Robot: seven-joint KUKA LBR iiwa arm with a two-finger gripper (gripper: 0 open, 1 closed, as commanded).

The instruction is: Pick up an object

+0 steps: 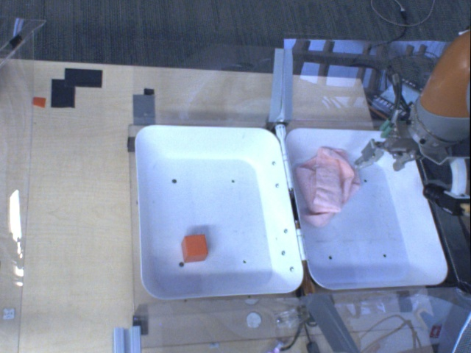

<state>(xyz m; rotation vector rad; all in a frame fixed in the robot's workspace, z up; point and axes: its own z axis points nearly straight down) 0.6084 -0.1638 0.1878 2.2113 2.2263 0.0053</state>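
Observation:
A crumpled pink cloth lies in the left part of the right bin, close to the divider. A small orange cube sits in the near part of the left bin. My gripper hangs over the right bin's far side, just right of the cloth. Its fingers are spread open with nothing between them. The left fingertip is next to the cloth's upper right edge.
The grey arm with its orange band comes in from the upper right. A metal rail runs back from between the bins. Black and orange markers lie on the bench at far left. Cables crowd the right edge.

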